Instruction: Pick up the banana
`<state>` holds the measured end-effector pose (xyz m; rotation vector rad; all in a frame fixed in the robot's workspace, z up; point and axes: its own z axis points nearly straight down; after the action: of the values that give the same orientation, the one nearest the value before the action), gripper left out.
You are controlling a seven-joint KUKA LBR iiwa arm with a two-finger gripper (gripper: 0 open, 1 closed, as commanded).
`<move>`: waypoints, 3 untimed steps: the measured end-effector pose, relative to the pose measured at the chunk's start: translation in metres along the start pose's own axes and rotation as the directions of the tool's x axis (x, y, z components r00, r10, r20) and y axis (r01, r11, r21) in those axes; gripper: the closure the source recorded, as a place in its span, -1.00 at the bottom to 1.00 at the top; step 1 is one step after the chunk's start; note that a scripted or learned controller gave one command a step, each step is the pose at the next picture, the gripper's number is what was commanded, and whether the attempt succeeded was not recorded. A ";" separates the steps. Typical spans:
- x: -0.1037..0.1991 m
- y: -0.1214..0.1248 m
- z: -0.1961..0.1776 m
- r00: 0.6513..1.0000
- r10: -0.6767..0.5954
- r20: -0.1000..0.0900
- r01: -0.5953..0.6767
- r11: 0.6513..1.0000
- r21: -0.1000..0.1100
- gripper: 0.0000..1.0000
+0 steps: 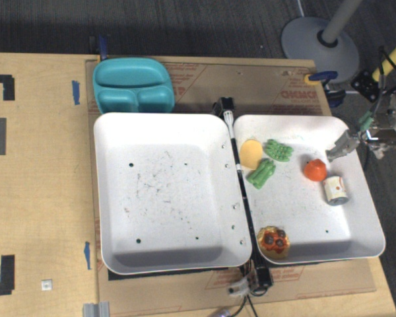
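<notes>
**Waiting by the Divide: Banana Sits at the Right Bin's Left Edge**

Lying in the right bin, the banana shows as a rounded yellow piece against the bin's left wall, in the far half, just beside the seam where the two bins meet. A bumpy green piece sits just to its right, and a second, longer green piece lies tilted below it, close to or touching the banana's lower edge. Farther right in the same bin are an orange-red ball and, just beside it, a small white can on its side. A dark, speckled round object rests near the bin's front-left corner.

The gripper hangs over the far-right corner of the right bin, near the orange-red ball and well apart from the banana; whether it is clenched or released cannot be told from this angle.

The left bin lies alongside. Behind it, a teal divided tray stands on the brown surface.
</notes>
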<state>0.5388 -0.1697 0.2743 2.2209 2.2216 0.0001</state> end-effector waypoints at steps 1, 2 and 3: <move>0.065 -0.024 0.093 0.998 -0.058 -0.001 0.058 0.998 0.001 -1.00; 0.168 -0.060 0.090 0.937 -0.349 -0.002 0.349 0.937 0.002 -1.00; 0.233 -0.059 0.090 0.672 -0.741 -0.001 0.741 0.672 0.000 -1.00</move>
<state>0.4794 0.0636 0.1846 1.1310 2.9314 0.0008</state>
